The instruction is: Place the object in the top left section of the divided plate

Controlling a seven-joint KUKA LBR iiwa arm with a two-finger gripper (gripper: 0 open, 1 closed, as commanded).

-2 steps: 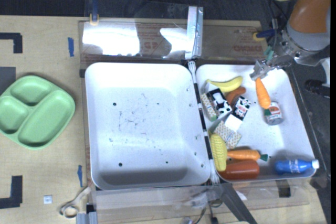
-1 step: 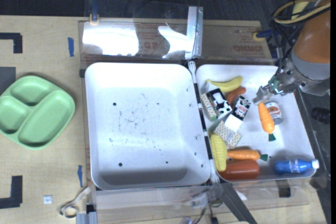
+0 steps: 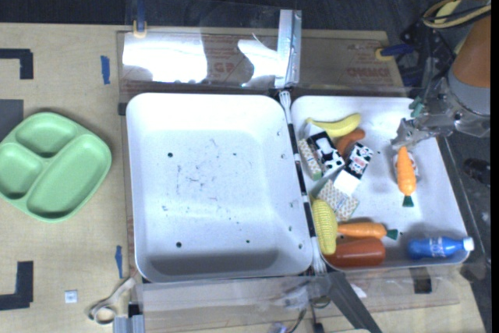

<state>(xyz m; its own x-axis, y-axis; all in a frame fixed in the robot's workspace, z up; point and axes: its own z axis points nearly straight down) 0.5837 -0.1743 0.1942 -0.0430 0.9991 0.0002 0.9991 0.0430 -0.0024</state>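
Divided plate [image 3: 51, 165], green and three-sectioned, is sitting on the bench well to the left of the left bin [image 3: 210, 183], apart from it.

Taking the right bin [image 3: 437, 168] as the landmark: the gripper [image 3: 411, 130] is hanging over its upper right part, just above a carrot [image 3: 405, 172] lying lengthwise below it; whether its fingers are parted or closed cannot be told, and nothing is showing between them. A banana [image 3: 337, 123] is lying near the bin's upper left corner, a corn cob [image 3: 324, 224] along its left wall, a second carrot [image 3: 363, 230] and a red item [image 3: 359, 249] near its bottom edge, and a blue bottle [image 3: 437, 247] in its lower right corner.
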